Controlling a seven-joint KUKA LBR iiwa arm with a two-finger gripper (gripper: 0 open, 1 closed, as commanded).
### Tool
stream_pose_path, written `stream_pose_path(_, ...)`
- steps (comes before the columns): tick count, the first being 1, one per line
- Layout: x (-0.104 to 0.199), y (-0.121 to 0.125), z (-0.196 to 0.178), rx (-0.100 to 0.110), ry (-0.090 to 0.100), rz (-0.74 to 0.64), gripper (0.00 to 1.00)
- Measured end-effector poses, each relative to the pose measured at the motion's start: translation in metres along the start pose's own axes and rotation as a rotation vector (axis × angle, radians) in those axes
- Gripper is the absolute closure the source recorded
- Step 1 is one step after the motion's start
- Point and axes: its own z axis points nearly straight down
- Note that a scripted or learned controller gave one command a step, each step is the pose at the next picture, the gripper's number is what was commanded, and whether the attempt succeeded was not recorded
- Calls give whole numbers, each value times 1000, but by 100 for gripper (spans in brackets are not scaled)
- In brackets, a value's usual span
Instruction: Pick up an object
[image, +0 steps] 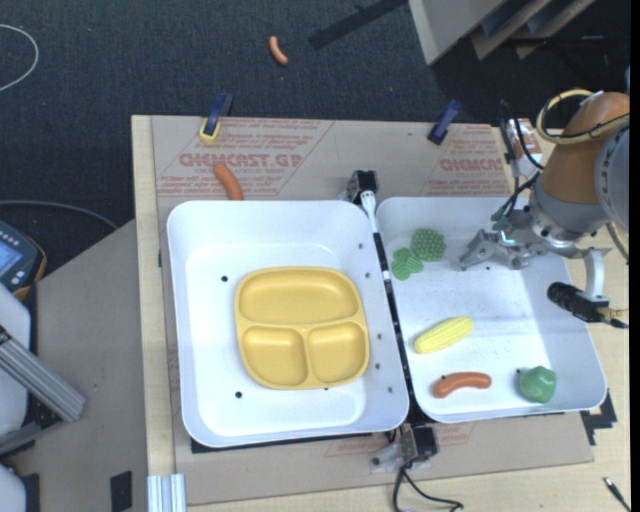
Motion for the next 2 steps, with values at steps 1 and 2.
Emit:
stream_pose_path(1, 0, 2, -15, -7, -3, 0, 100)
stream_pose_path(2, 6, 2, -60, -11, -4, 0, 100)
